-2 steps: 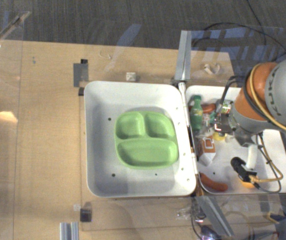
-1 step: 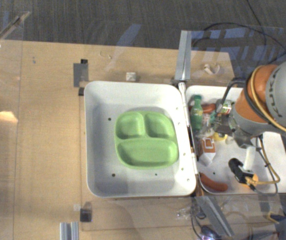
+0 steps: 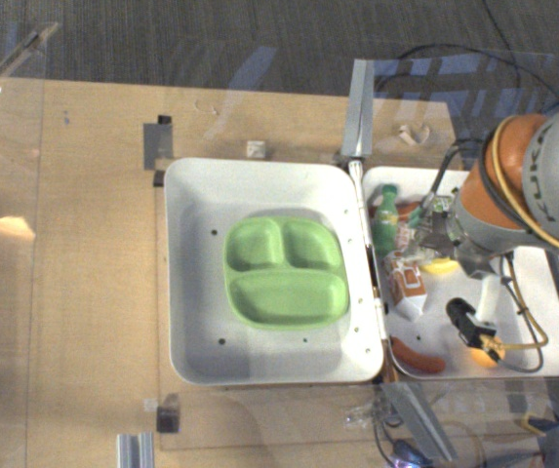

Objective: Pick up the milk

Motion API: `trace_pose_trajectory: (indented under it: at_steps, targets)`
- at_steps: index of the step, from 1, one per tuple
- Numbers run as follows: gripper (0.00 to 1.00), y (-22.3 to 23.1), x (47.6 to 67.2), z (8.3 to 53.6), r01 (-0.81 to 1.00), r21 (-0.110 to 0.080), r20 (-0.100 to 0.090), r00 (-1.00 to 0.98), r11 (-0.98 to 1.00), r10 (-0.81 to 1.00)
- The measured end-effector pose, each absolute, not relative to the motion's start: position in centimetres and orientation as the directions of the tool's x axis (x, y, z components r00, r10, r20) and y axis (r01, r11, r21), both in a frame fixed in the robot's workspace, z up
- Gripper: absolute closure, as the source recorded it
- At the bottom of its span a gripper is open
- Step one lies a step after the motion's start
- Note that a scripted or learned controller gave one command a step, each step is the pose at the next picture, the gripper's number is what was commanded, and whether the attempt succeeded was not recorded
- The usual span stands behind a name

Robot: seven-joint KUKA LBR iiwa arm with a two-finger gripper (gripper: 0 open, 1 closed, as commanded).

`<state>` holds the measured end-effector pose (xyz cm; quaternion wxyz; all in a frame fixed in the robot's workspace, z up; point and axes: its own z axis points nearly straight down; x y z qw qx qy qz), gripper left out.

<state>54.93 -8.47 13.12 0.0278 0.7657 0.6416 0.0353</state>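
**Milk carton waits by the right bin's left wall**

Wooden bench boards carry two shallow white bins, and dark carpet is seen beyond the far edge. A green three-compartment plastic tray lies in the left bin. The small white-and-brown milk carton is found in the right bin, near its left wall, crowded by a green bottle, a yellow piece and a brown sausage-shaped item.

The grey arm with its orange band is poised above this clutter, and the gripper is judged to sit just above the carton. A good pick would need a straight descent centred on the carton, clear of the wall and the bottle.

How far the tool is open, and whether anything is held, cannot be told, since the wrist covers it. The carton's top edge is partly hidden.
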Motion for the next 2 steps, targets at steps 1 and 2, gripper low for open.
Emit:
trace_pose_trajectory:
  at_steps: [1,2]
  targets:
    - [1.0,-14.8,50.4,22.8,0.963,0.008,-0.005,-0.269,0.269,0.963]
    - [1.0,-9.8,50.6,25.2,0.994,0.007,-0.002,-0.109,0.109,0.994]
